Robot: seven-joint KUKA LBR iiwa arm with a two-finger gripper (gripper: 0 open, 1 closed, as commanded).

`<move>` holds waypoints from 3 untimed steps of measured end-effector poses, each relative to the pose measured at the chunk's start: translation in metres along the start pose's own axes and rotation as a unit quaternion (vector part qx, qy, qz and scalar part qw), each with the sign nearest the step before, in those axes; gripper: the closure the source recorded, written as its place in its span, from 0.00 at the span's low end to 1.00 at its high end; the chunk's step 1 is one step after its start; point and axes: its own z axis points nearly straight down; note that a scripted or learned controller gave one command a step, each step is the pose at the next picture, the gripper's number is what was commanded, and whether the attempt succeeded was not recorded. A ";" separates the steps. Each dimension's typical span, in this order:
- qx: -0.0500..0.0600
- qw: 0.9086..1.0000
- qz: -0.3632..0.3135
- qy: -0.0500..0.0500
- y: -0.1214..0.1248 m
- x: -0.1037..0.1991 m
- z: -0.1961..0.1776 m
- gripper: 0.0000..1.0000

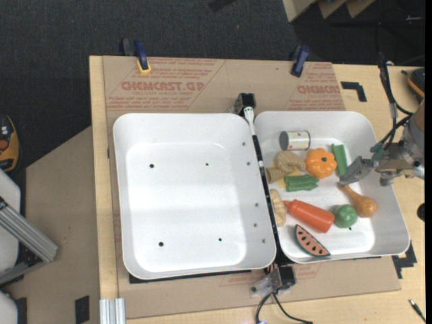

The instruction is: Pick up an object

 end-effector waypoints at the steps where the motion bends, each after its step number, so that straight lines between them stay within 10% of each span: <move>1: 0.005 1.000 -0.004 0.003 0.048 0.070 0.129 0.00; 2: -0.001 1.000 -0.001 0.000 0.106 0.068 0.154 0.00; 3: 0.018 1.000 0.001 0.003 0.161 0.056 0.155 0.00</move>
